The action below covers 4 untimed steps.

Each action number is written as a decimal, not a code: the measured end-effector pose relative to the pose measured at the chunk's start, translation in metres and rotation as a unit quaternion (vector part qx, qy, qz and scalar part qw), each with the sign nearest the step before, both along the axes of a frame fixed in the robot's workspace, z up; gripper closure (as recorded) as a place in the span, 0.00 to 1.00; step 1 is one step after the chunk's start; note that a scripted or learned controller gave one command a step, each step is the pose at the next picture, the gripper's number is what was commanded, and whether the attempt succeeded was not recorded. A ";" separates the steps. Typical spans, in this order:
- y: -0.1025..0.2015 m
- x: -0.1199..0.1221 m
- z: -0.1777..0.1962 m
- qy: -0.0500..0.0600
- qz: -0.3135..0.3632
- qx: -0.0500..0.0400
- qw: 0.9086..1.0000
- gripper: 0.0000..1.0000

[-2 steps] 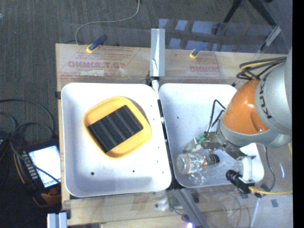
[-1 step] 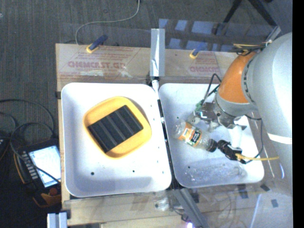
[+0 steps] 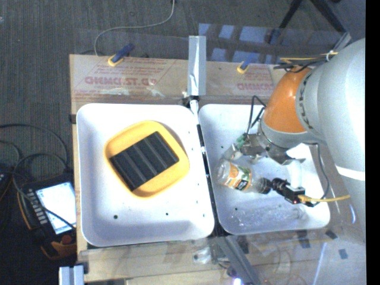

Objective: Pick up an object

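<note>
Hand (image 3: 244,146) low inside right bin (image 3: 261,221), grip state impossible to tell, just above clear bottle (image 3: 237,177) lying there

Grey arm reaching in from the right

Its orange-banded wrist (image 3: 285,108) angles down-left, the two-finger gripper (image 3: 246,146) low, its tip hidden beneath the wrist.

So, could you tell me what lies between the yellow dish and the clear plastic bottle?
In the camera view, the two white bins' adjoining rims separate the yellow dish from the clear plastic bottle.
</note>
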<state>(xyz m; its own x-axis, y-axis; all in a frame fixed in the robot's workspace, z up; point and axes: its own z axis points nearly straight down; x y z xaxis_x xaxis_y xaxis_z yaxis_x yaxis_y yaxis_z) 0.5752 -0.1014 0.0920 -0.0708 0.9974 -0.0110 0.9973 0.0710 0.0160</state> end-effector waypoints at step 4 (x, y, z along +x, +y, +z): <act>0.001 -0.054 0.000 0.001 0.033 0.000 0.999 0.00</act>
<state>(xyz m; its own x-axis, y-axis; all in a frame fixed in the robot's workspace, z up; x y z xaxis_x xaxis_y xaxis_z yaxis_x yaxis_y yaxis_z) 0.5209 -0.1001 0.0918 -0.1361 0.9906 -0.0101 0.9906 0.1362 0.0143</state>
